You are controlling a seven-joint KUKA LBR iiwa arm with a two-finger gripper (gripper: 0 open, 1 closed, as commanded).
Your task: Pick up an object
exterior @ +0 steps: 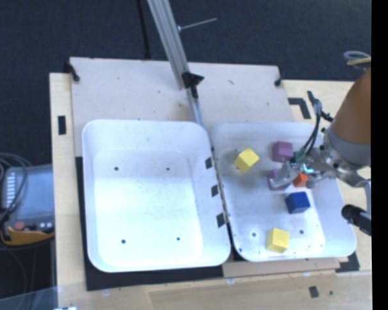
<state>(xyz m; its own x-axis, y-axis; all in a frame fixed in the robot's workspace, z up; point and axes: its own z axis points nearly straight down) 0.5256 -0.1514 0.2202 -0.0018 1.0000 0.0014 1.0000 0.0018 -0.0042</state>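
On the bench [61, 173], two white bins side by side: left bin [149, 192] and right bin [255, 202]. Reaching in from the right over the right bin, the grey arm [349, 148] with its orange band, and at its end the gripper [279, 179], low down near the floor of this bin, about in the middle of its upper half. Not possible to tell if open or closed, because too small and too blurred at this place; nothing clearly seen held in it. Scattered in the right bin, all the loose objects. Just above the gripper, very close and maybe touching, a purple block [282, 150]. Just beside it on the right, a small orange piece [301, 180]; cannot tell if touching. A little below this, a blue cube [297, 202], near the gripper but apart from it. Further to the left, well apart, a yellow block [246, 160], a bit tilted. Near the lower edge of the bin, a second yellow block [277, 239], far from the gripper.
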